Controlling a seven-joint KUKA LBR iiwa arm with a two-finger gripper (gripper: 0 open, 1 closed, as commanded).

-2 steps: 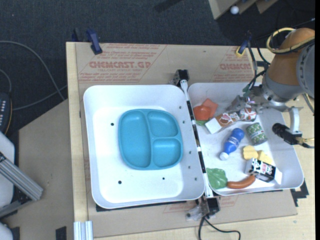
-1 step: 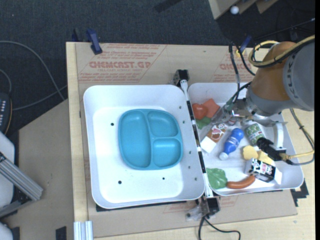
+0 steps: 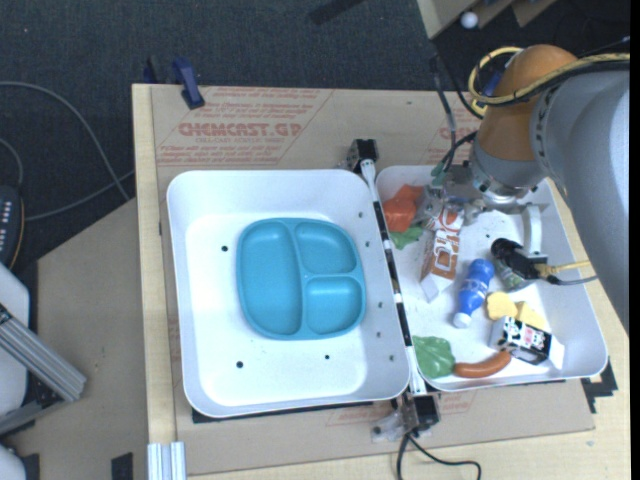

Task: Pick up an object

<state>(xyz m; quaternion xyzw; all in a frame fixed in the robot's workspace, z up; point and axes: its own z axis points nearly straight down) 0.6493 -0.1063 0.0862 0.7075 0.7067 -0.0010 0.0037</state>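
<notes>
The arm's wrist hung low over the far-left part of the right bin [image 3: 585,353], with the claw [image 3: 452,200] down among the clutter there, beside an orange-red toy [image 3: 402,206] and just above the top end of a tall orange-and-white packet [image 3: 443,248]. Whether the claw was open, closed or gripping anything could not be told, since the wrist body hid its tips.

No object looked lifted; all lay in the right bin, so the pick was judged barely begun. To do it well, the claw would best settle on one item with free space around it. The packet and the toy crowded each other near the bin's left wall, which risked a glancing grip. The blue bottle [image 3: 472,290] at the bin's middle and the sausage-shaped toy [image 3: 482,366] near its front edge lay more apart and seemed easier. The left bin [image 3: 200,358] carried a blue divided plate [image 3: 298,276].
</notes>
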